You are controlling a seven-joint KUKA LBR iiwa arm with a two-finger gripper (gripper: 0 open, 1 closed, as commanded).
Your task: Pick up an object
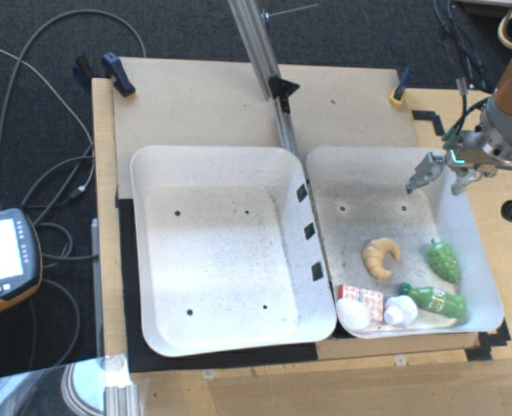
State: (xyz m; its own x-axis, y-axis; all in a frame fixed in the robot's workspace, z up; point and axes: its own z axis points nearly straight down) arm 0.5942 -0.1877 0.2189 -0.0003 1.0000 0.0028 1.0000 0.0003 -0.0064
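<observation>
Your gripper [442,173] hangs over the right bin's [359,189] far right corner, fingers spread apart and holding nothing. The grey arm [507,115] enters from the right edge. Toward the bin's near side lie a tan croissant [382,256], green grapes [443,261], a green bottle [427,302] and a red-and-white carton [360,298].

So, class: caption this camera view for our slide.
Gripper above the right bin holding croissant, grapes and green bottle.

White bins [221,167] (finely black-speckled) hold a tan croissant [382,256], green grapes [443,261] and a green bottle [430,301].
</observation>
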